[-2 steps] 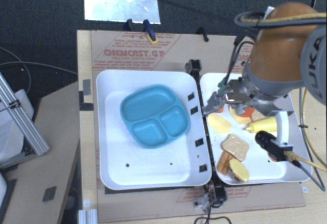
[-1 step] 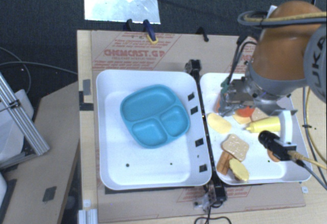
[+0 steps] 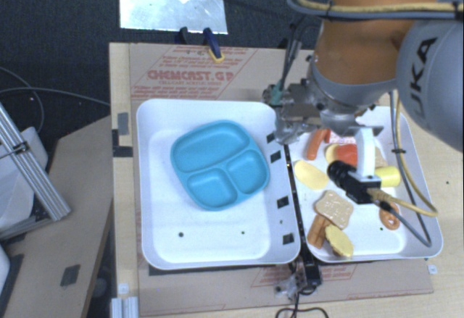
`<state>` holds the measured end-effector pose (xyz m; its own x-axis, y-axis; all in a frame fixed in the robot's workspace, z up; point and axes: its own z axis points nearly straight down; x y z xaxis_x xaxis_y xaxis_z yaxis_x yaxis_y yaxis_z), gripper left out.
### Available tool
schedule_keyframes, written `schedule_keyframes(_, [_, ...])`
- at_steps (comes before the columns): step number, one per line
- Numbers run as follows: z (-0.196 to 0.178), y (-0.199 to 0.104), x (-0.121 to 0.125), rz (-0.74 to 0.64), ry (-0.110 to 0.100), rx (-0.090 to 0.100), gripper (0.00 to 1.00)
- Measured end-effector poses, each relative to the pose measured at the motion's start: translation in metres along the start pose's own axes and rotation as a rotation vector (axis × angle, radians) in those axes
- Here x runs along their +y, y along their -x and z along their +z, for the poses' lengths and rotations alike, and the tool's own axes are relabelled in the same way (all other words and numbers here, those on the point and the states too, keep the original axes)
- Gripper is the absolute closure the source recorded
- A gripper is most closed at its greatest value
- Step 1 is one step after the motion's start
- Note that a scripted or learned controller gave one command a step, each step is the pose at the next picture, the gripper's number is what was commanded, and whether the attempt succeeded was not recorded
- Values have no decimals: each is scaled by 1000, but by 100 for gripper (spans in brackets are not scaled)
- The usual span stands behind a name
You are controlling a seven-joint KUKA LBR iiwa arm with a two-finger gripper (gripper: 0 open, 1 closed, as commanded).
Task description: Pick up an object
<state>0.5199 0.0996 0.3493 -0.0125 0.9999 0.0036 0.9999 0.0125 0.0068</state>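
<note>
Gripper sits low over the upper left corner of the right bin, partly masked by the wrist; whether it is wide or narrow cannot be told. Pick stock crowds this bin just below it: orange carrot-like piece, pale yellow piece, cracker. Blue divided plate lies alone in the left bin. Arm enters from frame right with the wrist turned down, which I judge suits a vertical grasp.

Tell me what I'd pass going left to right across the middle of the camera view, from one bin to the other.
In order: left bin → blue divided plate → pale yellow oval piece → yellow block. The other food pieces overlap too much to place.
</note>
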Motion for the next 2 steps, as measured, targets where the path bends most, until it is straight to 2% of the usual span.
schedule_keyframes(1, [-73,-25,-33,4,2,1,100])
schedule_keyframes(2, [-29,-23,-9,12,-7,-4,100])
